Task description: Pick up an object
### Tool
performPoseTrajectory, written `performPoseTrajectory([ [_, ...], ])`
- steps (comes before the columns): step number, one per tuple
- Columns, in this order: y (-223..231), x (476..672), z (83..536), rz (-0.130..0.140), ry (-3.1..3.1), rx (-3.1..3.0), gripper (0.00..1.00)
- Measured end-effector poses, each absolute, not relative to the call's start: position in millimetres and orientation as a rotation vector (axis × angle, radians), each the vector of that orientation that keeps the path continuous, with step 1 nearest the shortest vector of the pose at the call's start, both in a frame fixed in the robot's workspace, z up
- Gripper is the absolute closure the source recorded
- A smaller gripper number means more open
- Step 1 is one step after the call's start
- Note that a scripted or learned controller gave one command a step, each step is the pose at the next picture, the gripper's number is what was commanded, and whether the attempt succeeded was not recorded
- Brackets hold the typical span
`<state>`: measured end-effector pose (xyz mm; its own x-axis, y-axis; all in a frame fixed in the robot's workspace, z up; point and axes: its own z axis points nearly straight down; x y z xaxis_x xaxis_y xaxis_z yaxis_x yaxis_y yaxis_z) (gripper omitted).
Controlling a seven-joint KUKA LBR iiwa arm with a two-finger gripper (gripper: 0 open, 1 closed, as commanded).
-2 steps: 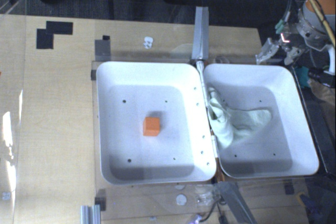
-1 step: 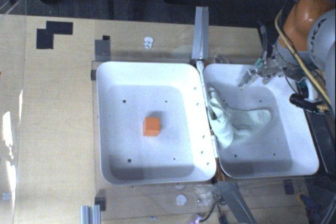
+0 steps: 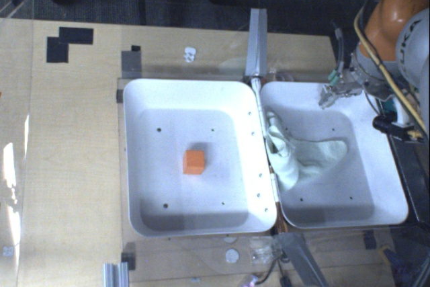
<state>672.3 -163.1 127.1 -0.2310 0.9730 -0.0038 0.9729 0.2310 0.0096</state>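
A small orange cube (image 3: 194, 162) rests on the floor of the left bin (image 3: 144, 144), near its middle. A pale crumpled cloth (image 3: 299, 152) lies in the right bin (image 3: 363, 208), bunched against its left wall and spreading toward the centre. My gripper (image 3: 334, 92) hovers over the right bin's far rim, well above and to the right of the cloth, with nothing seen between its fingers. The arm with its orange band (image 3: 390, 17) comes in from the upper right.
A metal divider post (image 3: 256, 44) stands behind the seam between the two bins. Cables (image 3: 396, 97) hang off the arm at the right edge. Black tape marks (image 3: 67, 42) lie on the wooden bench at far left.
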Motion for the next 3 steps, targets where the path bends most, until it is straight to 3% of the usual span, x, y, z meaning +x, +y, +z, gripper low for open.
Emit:
performPoseTrajectory([
  [1, -106.7, 670.7, 172.6, 0.005, 2.569, 1.799, 1.0],
  [2, -105.2, 672.7, 183.7, 0.01, 2.568, 1.792, 1.0],
  [3, -63.9, 670.1, 191.1, 0.004, 2.62, 1.726, 1.0],
])
